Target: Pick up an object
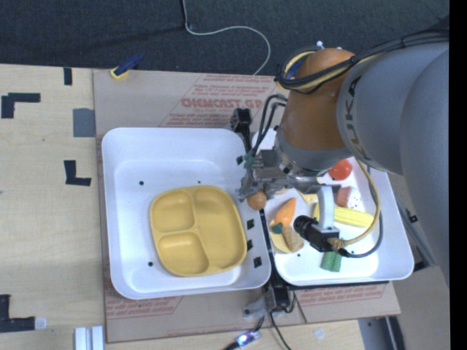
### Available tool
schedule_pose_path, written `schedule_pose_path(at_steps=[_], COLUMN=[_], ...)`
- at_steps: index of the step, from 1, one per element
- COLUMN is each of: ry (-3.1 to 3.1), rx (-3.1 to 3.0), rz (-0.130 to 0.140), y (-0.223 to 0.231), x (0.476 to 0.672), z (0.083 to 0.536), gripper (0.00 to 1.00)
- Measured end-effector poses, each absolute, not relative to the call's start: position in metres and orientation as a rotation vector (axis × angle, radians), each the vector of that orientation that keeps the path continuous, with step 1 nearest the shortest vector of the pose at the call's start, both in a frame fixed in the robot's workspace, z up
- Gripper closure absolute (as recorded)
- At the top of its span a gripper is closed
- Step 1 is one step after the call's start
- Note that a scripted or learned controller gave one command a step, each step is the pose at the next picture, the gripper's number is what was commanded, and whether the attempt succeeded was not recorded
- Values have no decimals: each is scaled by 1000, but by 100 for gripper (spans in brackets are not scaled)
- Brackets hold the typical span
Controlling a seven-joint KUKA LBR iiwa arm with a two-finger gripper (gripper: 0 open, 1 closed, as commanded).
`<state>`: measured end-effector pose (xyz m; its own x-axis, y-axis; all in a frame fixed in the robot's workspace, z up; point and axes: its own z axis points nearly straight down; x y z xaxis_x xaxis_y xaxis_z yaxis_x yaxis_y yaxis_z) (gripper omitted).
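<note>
My gripper (254, 189) hangs over the divide between the two white bins, at the right bin's (390, 268) upper left corner. A small round orange-brown thing (255, 201) sits right at its tip, and I cannot tell whether it is held. Just right of it in the right bin lie an orange carrot (284, 211) and a tan bread-like piece (287, 240). Farther right are a yellow corn cob (352, 217), a red fruit (340, 170), a white and red piece (345, 196) and a green block (332, 262). The arm hides the bin's upper part.
The left bin (128, 166) holds a yellow divided plate (197, 229) in its lower middle, with bare white floor above and to the left of it. Cardboard lies under both bins. A white cable (226, 29) loops across the dark floor behind.
</note>
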<state>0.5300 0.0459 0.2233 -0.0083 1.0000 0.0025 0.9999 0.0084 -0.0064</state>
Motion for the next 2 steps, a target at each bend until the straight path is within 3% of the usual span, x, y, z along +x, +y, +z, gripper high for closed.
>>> schedule_pose_path(at_steps=[1, 2], ry=[-2222, -2222], rx=[-2215, -2219], rz=[8, 5], y=[63, 52], x=[519, 527], z=[214, 231], gripper=[100, 100])
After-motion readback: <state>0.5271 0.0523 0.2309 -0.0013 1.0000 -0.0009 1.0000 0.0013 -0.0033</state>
